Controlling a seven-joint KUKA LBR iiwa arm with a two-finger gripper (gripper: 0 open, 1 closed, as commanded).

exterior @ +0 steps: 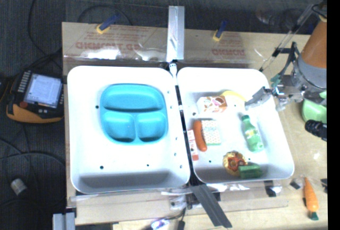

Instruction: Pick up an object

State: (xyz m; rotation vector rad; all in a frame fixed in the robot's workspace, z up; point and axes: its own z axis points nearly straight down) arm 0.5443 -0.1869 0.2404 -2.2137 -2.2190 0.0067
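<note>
The right white bin (pixel 281 144) holds several small items. A green bottle (pixel 252 134) lies near its right side. An orange-brown sausage (pixel 200 135) lies by the left wall, next to a small patterned box (pixel 211 132). A red-and-white packet (pixel 211 103) and a yellow piece (pixel 232 96) sit toward the back. A round red-and-yellow item (pixel 234 161) with a green piece (pixel 249 171) lies at the front. My gripper (pixel 257 99) hangs over the bin's back right corner, above and right of the bottle, with nothing seen in it.
The left bin (pixel 85 170) carries a blue divided tray (pixel 133 112). Outside the right bin lie a green object (pixel 313 109), a black part (pixel 319 129) and an orange carrot-like toy (pixel 311 199). A metal post (pixel 176 32) stands behind the bins.
</note>
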